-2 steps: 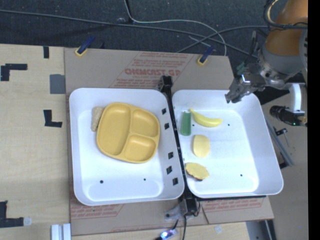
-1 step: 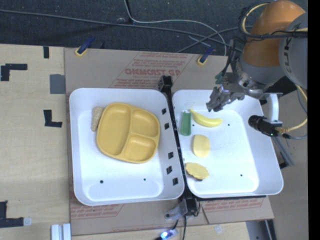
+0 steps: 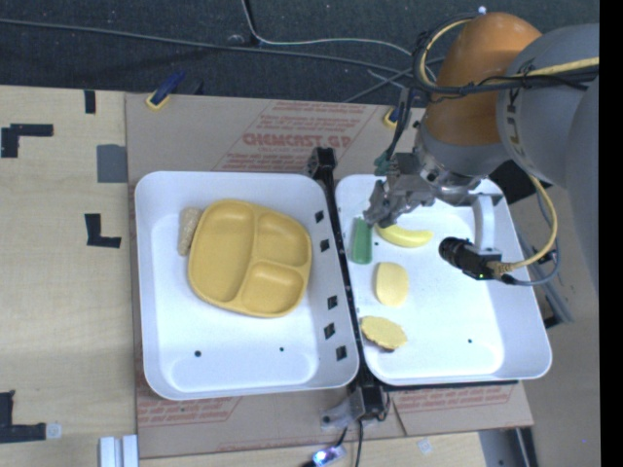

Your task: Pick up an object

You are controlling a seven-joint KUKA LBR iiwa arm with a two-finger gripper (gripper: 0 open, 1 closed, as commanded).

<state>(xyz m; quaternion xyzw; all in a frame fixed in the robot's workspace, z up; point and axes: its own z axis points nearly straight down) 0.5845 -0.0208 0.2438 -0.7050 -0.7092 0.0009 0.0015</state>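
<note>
**Arm low over right bin, gripper among the play-food pieces**

From where I stand, the gripper (image 3: 384, 207) sits low over the far-left part of the right bin (image 3: 506, 353), with the grey arm (image 3: 545, 86) and its orange band reaching in from the right. The tool hangs between the green piece (image 3: 361, 242), which lies along the bin's left wall, and the yellow banana-shaped piece (image 3: 404, 235), just beside it. Whether the tool is spread or pressed together I cannot tell; its tip is a dark cluster against the bin floor, and nothing is visibly pinched in it.

Candidates for the pick, all in the right bin: the green piece, the banana, a pale yellow rounded piece (image 3: 391, 283) nearer the middle, and a tan-yellow piece (image 3: 384, 333) close to the near-left corner. They lie apart from one another, which leaves room for a descent on any of them.

The left bin (image 3: 156, 290) holds a yellow divided plate (image 3: 249, 257), resting flat, with a tan sponge-like block (image 3: 188, 231) tucked at its left edge, touching it.

Judgement: the placement suggests the target is the green piece or the banana. The green one hugs the wall, so a finger may catch the rim. Pick not yet confirmed.
</note>
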